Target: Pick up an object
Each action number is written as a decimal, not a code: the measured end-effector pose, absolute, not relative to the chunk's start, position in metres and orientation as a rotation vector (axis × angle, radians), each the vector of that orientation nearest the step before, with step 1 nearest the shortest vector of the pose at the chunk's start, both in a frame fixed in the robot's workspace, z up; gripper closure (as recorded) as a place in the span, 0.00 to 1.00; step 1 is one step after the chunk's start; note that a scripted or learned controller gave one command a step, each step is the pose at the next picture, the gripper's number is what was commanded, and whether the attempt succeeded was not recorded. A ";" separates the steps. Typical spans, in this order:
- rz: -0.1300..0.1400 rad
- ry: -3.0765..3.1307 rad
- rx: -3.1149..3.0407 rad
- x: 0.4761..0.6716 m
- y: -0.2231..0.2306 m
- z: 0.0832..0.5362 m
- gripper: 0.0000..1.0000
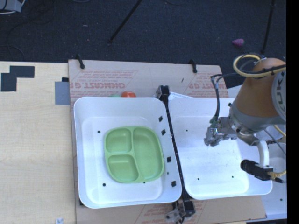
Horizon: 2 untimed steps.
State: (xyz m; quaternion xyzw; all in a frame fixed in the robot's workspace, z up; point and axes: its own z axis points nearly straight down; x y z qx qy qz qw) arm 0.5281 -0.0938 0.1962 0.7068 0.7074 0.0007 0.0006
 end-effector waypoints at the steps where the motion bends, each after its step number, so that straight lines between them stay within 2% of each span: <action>1: 0.001 2.221 2.221 0.529 -0.095 0.228 1.00; 2: 0.000 2.229 2.219 0.531 -0.038 0.229 1.00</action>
